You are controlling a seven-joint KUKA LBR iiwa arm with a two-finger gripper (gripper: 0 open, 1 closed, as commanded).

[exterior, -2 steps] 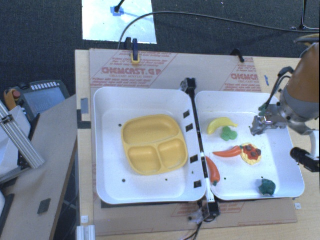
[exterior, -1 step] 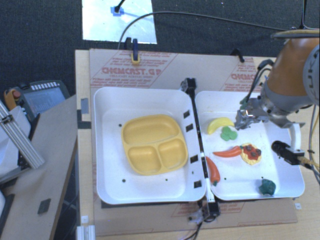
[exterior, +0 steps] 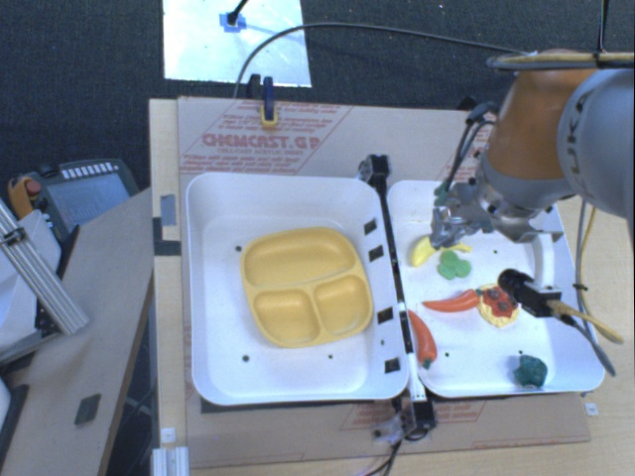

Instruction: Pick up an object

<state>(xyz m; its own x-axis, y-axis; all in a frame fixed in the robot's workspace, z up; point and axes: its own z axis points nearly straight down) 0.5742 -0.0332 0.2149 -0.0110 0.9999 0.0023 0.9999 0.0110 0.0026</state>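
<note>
Claw: grip state cannot be told.
Yellow banana: just below-left of claw, lying aslant.

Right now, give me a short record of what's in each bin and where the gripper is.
left bin: yellow divided tray
right bin: yellow piece, green piece, long red pepper, orange-red pepper by the left wall, yellow-and-red toy, teal lump
gripper: over the right bin's upper left, beside the yellow piece
</note>
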